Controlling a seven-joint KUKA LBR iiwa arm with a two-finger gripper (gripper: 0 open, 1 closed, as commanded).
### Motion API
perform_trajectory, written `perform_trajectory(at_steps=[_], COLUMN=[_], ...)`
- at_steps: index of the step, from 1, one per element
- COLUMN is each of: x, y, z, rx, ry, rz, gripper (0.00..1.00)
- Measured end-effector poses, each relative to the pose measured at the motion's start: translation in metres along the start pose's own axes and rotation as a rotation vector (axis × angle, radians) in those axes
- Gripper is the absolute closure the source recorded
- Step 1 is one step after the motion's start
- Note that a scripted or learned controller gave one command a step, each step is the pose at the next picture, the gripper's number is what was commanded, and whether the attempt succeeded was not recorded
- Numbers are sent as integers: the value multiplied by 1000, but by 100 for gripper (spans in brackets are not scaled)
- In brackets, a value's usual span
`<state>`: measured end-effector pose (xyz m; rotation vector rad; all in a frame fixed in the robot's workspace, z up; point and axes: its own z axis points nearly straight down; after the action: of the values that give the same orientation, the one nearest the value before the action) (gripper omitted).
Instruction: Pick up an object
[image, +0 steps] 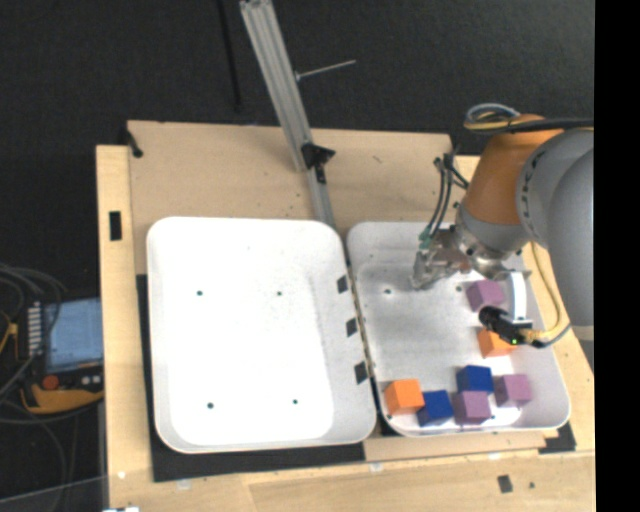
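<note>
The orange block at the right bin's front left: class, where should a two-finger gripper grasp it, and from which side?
Probably from above, fingers closing on the orange block's far and near faces: its left flank nears the bin wall, and a blue block crowds its right.

Open floor mid right bin (400, 320) (blocks (455, 398) along near edge)

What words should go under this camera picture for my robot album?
Gripper above the right bin, away from the colored blocks in its near corner.
</note>
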<state>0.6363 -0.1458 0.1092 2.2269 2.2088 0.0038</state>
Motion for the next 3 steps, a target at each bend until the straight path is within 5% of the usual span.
perform_trajectory(at_steps=[2, 3], x=[-6, -7], y=[-4, -4], z=[-109, -112], rx=[-3, 2], ry=[-1, 0], rz=[2, 0], gripper=[100, 100])
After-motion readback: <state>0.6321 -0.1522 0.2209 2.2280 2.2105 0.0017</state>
